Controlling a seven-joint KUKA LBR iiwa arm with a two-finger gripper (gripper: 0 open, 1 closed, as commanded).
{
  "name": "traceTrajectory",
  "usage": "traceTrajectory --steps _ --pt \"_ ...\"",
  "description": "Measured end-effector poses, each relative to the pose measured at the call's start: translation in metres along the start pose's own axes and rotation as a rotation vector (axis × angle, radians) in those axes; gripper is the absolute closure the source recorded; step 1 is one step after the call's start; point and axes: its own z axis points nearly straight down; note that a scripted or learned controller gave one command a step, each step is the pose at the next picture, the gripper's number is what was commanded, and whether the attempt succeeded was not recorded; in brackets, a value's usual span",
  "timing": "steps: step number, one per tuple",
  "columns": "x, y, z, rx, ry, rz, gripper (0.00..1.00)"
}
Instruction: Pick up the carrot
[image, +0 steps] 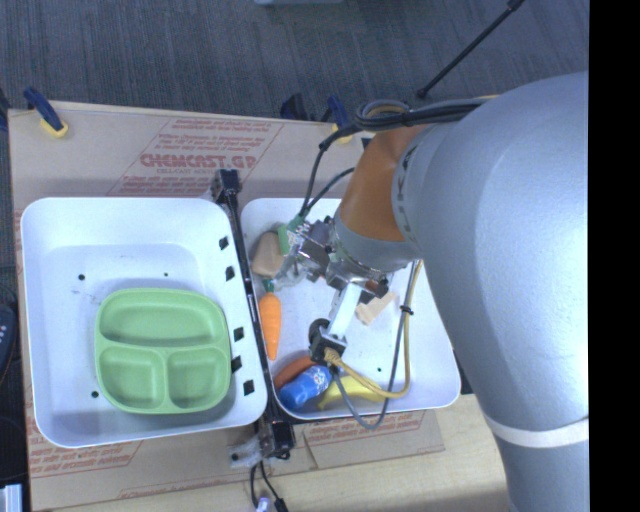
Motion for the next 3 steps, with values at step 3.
traceTrajectory --steps 3 --pt "0.028 0.093 -0.029 0.002 0.001 0.762 0.0"
